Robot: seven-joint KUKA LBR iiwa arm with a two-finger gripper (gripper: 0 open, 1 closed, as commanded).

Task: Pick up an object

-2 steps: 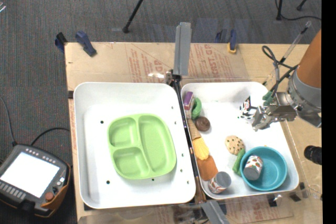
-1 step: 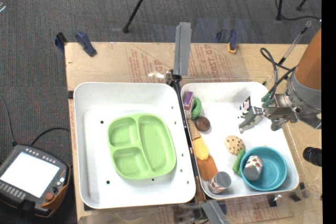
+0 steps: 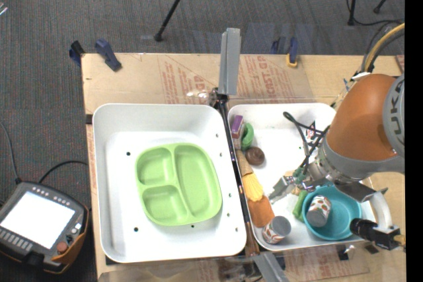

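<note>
My gripper [image 3: 284,185] hangs low over the middle of the right bin [image 3: 277,117], under the orange wrist band. Its two fingers stand apart and open, with nothing between them. Just left of the fingertips lies a brush with a yellow head and wooden handle [image 3: 255,195]. A teal bowl [image 3: 337,218] with a small can [image 3: 318,209] inside sits right of the gripper. Another small can [image 3: 277,229] lies at the bin's front edge. Farther back are a brown round piece [image 3: 255,156], a green item [image 3: 246,136] and a purple block [image 3: 236,124].
The left bin [image 3: 112,142] holds a green divided plate [image 3: 178,183]. A thin black wire piece [image 3: 301,125] lies at the back of the right bin, partly under the arm. The metal divider post [image 3: 229,66] stands between the bins at the back.
</note>
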